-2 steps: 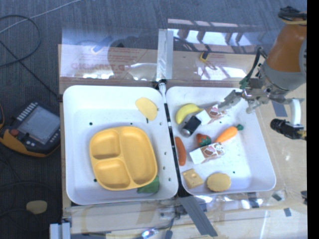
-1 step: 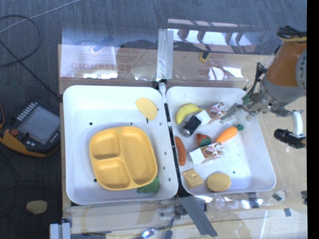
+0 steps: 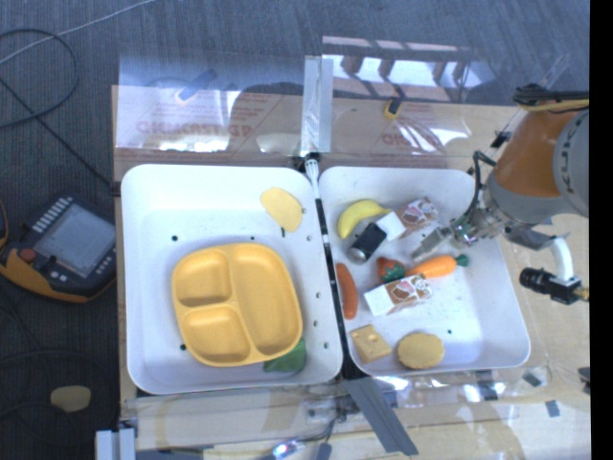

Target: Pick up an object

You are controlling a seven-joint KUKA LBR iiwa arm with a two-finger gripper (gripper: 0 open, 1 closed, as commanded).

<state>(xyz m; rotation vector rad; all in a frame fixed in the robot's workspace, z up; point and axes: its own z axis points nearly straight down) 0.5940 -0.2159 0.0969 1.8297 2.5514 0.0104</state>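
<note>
Above the toy carrot (image 3: 433, 267) in the right bin (image 3: 498, 348), the gripper (image 3: 439, 240) hovers, fingers spread, pinching nothing. Left of the carrot lie a banana (image 3: 356, 216) and a sausage (image 3: 348, 290); below it, a small carton (image 3: 399, 295).

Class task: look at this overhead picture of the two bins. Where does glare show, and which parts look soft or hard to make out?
Camera view: strong glare on the clear plastic sheet behind the bins and along the front edge below them; the white bins are evenly lit with faint shadows; the gripper near the toy carrot is small and soft, its fingers hard to make out.
</note>
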